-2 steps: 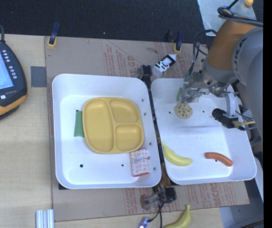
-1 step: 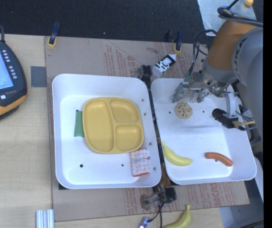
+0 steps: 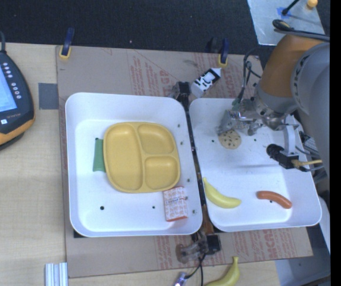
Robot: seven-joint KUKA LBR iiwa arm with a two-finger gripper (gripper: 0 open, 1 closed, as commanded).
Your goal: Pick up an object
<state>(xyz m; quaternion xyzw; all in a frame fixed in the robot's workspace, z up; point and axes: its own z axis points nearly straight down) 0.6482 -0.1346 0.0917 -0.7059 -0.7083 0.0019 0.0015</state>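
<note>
Grey metal, the pincer (image 3: 232,124) hangs in the right bin (image 3: 250,219) near its far left corner, just above a cookie (image 3: 230,139). Whether it grips cannot be told. Nothing looks lifted: banana (image 3: 220,196) and sausage (image 3: 274,199) lie by the near edge.

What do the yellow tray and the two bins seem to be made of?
The yellow tray looks like moulded plastic with a matte finish: one even colour, rounded compartments. The left bin and right bin look like thin white plastic, smooth, slightly glossy, with rounded rims; it cannot be told for sure.
</note>
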